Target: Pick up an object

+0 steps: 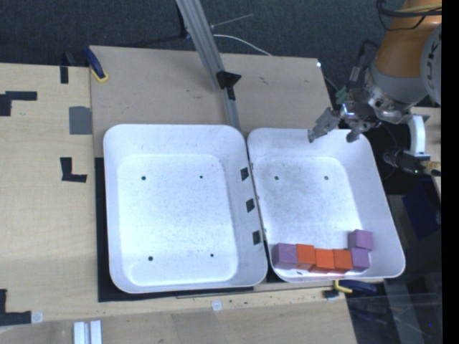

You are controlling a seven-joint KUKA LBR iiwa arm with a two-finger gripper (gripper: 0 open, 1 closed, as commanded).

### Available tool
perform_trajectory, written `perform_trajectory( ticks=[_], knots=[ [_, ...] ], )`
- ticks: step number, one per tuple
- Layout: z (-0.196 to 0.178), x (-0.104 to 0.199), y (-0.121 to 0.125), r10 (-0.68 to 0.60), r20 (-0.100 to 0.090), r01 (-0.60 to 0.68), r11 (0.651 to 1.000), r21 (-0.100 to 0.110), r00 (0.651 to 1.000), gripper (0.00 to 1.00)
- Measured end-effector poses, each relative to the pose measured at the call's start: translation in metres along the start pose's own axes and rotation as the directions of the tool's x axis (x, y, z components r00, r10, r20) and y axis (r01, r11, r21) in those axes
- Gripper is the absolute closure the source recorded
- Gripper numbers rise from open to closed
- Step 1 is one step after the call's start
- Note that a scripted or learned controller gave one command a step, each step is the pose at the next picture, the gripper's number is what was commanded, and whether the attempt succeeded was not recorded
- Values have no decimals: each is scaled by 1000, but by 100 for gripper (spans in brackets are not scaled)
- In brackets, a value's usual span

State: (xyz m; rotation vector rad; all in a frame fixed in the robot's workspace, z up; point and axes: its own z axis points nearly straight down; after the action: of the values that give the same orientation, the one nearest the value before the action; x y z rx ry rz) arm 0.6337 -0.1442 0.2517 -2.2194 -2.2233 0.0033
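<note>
Along the near wall of the right bin [373, 170] lies a row of small blocks: a purple block [285, 254] at the left, orange blocks [323, 258] in the middle and two purple blocks [361, 248] stacked at the right end. My gripper [335, 126] hangs over the far right corner of that bin, well away from the blocks. Its two fingers are spread apart, with nothing between them.
The left bin [115, 192] sits beside the right one, joined by black clips [250, 205]. A slanted metal pole [204, 38] rises behind the bins. A blue and yellow clamp [97, 67] is at the board's far left corner, another clamp [351, 287] at the near right edge.
</note>
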Motion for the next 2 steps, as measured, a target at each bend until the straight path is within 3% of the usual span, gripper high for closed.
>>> perform_trajectory(
  ticks=[1,2],
  knots=[
    [132,-2,47,-1,-1,1,1000,6,1000,0],
    [126,-3,48,-1,0,1,1000,0,1000,0]
  ],
)
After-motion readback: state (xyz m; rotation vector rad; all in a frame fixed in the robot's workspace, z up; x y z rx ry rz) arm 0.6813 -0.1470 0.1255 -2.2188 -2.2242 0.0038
